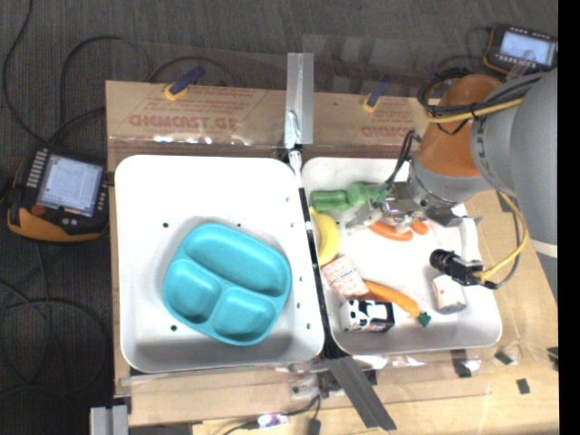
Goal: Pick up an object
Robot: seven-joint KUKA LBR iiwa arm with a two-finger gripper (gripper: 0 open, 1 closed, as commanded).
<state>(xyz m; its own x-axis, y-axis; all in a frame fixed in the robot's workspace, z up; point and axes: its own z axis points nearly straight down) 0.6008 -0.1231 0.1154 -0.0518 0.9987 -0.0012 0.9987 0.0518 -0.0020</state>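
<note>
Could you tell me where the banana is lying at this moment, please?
The banana lies in the right bin, against its left wall, just below the green bottle and above the small carton.

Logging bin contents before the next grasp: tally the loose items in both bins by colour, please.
Blue: 1, the divided tray in the left bin.
Green: 1, a green item by the gripper.
Yellow: 1, the banana.
Orange: 2, carrot and a small orange piece.
Mostly white: 3, patterned packet, black-and-white carton, small white block.
Total: 8.
</note>
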